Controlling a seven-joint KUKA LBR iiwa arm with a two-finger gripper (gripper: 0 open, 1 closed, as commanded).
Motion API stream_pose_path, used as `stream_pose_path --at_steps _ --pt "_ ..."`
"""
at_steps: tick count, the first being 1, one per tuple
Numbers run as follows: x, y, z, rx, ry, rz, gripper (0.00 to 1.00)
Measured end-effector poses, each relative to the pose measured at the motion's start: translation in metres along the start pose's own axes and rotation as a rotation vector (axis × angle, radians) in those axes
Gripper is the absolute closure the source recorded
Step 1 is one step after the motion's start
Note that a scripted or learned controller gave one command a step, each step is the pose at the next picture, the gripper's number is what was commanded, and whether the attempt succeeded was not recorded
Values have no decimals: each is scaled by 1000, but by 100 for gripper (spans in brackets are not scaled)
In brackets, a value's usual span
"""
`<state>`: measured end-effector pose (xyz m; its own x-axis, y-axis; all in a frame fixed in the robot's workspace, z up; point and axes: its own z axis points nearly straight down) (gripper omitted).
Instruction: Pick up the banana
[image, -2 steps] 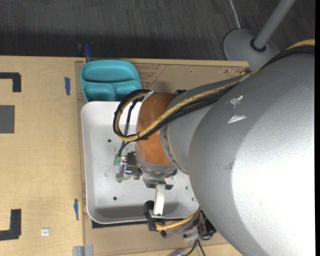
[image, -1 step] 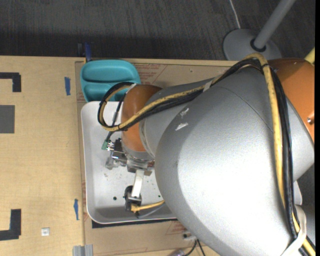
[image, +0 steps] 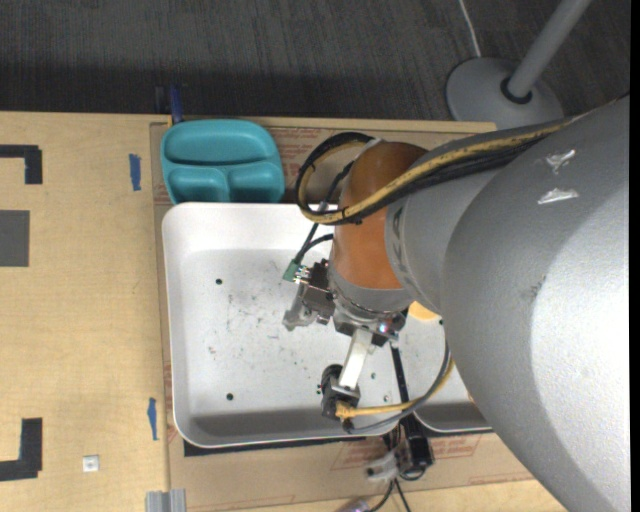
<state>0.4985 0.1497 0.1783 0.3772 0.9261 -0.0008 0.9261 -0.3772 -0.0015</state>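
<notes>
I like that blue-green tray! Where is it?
The teal tray sits upper left in the camera view, just beyond the white bin's far rim, left of the arm.

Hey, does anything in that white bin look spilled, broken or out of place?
Nothing stands out much. The white bin has dark scuffs and specks on its floor, looking like wear rather than a spill. A teal divided tray sits outside it, against the far rim.

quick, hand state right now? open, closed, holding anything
Hand: cannot be told from this view; it hangs low over the white bin, largely covered by the arm's own wrist.
</notes>
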Motion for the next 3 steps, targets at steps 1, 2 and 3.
stream_pose_path --at_steps 1,2,3 --pt "57 -44 93 0 2 -128 0" --pt "58 -43 82 -2 6 -128 100" --pt "59 -43 72 -1 7 -127 100"
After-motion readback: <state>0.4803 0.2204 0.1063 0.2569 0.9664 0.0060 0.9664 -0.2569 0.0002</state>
